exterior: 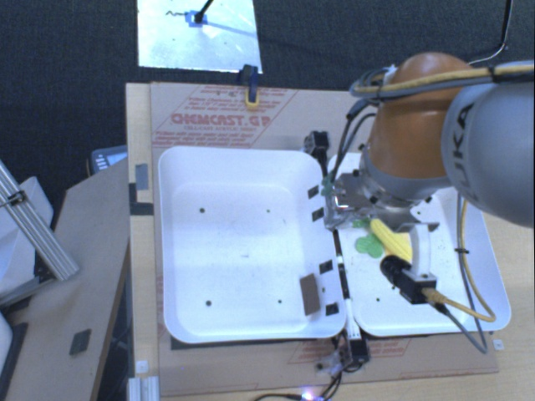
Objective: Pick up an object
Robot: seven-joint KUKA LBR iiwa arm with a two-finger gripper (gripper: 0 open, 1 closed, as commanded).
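Note:
The arm's orange band and grey wrist hang over the right bin (476,307), reaching in from the right. My gripper (358,215) points down into the bin's near-left part, mostly covered by the wrist. Just below it lie a yellow object (391,239) and a small green object (365,244) on the bin floor, side by side. A small brown-grey block (310,294) lies in the left bin (242,241), near its front right corner. Whether anything sits in the gripper is hidden.
A black connector (407,281) with a yellow cable (465,311) hangs from the wrist over the right bin's front. Black clips (334,267) run along the divide between the bins. A yellow-and-black clamp (250,86) sits on the board behind the left bin.

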